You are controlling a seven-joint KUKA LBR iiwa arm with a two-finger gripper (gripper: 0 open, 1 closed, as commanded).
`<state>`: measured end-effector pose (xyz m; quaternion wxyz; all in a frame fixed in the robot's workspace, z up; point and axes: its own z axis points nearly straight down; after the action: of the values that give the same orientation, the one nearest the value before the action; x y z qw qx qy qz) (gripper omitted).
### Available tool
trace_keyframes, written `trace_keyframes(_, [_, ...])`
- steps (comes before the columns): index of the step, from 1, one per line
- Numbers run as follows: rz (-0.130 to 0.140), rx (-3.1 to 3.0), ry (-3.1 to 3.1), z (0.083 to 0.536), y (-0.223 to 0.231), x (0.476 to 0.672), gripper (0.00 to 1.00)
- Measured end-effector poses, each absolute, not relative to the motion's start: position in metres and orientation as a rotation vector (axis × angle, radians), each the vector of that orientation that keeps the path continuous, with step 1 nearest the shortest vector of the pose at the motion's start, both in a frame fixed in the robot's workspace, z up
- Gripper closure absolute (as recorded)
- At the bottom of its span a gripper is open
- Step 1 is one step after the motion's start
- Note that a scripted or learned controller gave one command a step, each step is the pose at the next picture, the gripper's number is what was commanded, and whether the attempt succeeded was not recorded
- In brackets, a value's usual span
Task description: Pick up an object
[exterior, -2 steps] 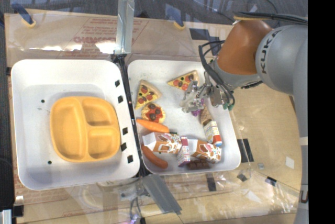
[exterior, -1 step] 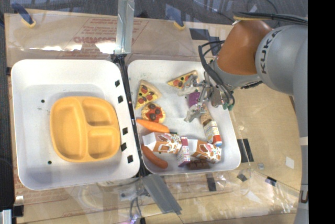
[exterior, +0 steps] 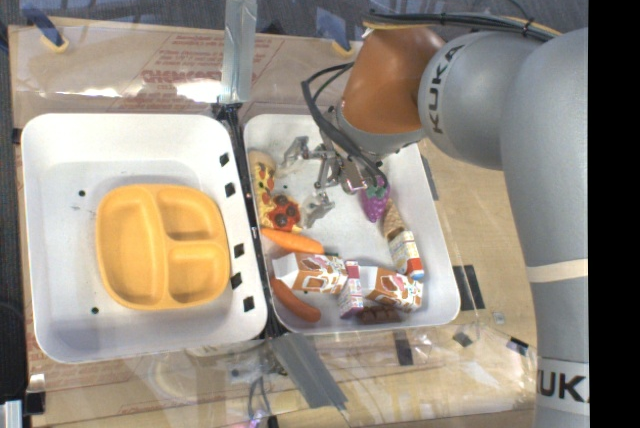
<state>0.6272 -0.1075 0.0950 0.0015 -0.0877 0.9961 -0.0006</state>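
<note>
We see the gripper (exterior: pixel 322 178) spread open over the right bin (exterior: pixel 436 246), nothing between its fingers; purple grapes (exterior: pixel 374 203) just beside, carrot (exterior: pixel 292 240) nearby.

A divided tray (exterior: pixel 160 244) lies in the left bin (exterior: pixel 50 146); food items crowd the right bin (exterior: pixel 440 266)

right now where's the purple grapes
The purple grapes lie in the right bin, toward its right wall, just below the gripper and above a small carton.
</note>
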Motion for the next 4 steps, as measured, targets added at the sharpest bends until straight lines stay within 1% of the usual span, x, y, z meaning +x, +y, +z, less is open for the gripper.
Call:
trace_keyframes(1, [-0.002,-0.101,3.134,0.095,-0.11,0.632,0.0])
trace_keyframes(2, [-0.005,-0.227,3.128,0.139,-0.158,0.626,0.0])
trace_keyframes(3, [0.0,-0.177,3.138,0.101,-0.212,0.573,0.0])
trace_keyframes(4, [0.002,-0.428,3.113,0.093,-0.17,0.589,0.0])
